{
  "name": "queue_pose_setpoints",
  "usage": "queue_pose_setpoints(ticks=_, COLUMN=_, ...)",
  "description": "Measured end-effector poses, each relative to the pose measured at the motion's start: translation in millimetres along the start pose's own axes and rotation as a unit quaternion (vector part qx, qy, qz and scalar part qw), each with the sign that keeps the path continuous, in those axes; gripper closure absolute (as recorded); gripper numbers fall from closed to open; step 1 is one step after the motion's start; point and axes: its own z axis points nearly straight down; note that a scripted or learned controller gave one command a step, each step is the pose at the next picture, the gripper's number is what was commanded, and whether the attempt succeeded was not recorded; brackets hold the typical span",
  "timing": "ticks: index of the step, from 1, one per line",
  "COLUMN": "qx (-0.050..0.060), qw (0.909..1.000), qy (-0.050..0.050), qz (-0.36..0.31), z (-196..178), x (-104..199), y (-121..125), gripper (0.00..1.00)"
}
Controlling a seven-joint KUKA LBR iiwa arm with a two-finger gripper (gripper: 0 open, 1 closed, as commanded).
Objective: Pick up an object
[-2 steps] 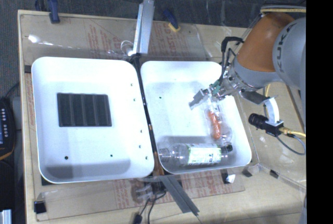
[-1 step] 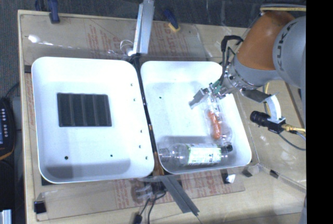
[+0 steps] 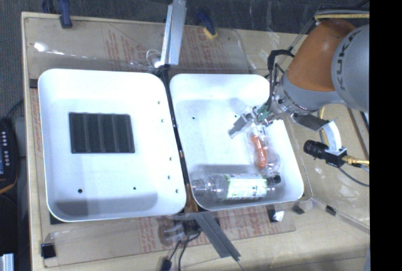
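My gripper hangs over the middle of the right bin, reaching in from the right. Just to its right and below lies an orange object in clear wrapping, lengthwise along the bin's right side, its upper end close to the gripper. A clear plastic bottle with a white-green label lies on its side along the right bin's near wall. A black ribbed rectangular block lies flat in the left bin. Nothing shows as held.
The two bins meet at a dark divider. A metal bar stands behind the bins and another in front. Blue clamps grip the bench's far edge.
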Motion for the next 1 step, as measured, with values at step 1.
queue_pose_setpoints(ticks=1, qx=0.000, qw=0.9999, qy=0.001, qz=-0.012, z=10.1, x=-1.3, y=4.4, gripper=0.00)
